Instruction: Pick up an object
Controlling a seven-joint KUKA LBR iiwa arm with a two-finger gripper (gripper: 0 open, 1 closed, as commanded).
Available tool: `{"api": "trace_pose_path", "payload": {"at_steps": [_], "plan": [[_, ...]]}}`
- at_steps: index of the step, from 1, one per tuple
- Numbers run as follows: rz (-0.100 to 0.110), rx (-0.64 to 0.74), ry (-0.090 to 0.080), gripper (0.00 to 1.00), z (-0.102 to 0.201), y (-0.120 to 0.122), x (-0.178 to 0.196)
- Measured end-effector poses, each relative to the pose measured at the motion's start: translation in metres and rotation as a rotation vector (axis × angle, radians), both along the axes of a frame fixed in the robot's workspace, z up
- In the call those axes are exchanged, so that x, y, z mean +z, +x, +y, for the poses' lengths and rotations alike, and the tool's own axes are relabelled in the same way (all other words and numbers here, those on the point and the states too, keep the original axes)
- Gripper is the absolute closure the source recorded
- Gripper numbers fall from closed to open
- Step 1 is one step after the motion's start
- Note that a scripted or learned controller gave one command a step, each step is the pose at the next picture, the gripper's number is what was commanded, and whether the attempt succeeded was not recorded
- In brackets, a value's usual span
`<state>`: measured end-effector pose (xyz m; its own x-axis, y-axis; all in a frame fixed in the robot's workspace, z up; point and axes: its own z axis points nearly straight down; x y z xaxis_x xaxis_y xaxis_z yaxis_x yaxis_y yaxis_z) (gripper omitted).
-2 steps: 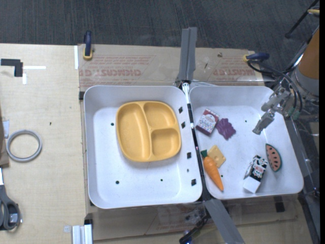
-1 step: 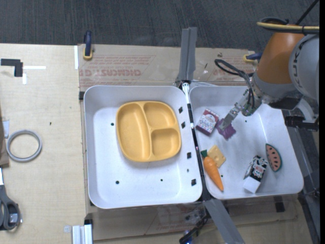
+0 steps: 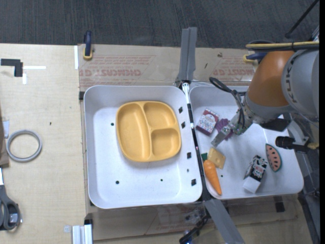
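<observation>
The gripper [image 3: 223, 133] hung just above the cheese wedge [image 3: 217, 158] — whether its jaws were wide or narrow, I couldn't tell.

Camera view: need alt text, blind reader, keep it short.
A grey robot arm reaches from the right, its gripper low over the right white bin, which holds a carrot, a cheese wedge, a purple packet, a watermelon slice and a small carton. The left bin holds a yellow divided plate.
</observation>
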<state>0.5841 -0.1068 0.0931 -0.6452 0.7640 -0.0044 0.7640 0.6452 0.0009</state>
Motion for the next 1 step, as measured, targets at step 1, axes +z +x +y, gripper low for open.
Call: {"api": "trace_pose_path", "payload": {"at_steps": [1], "plan": [[0.005,0.124,0.001,0.0,0.0975,-0.0118,0.1142]]}}
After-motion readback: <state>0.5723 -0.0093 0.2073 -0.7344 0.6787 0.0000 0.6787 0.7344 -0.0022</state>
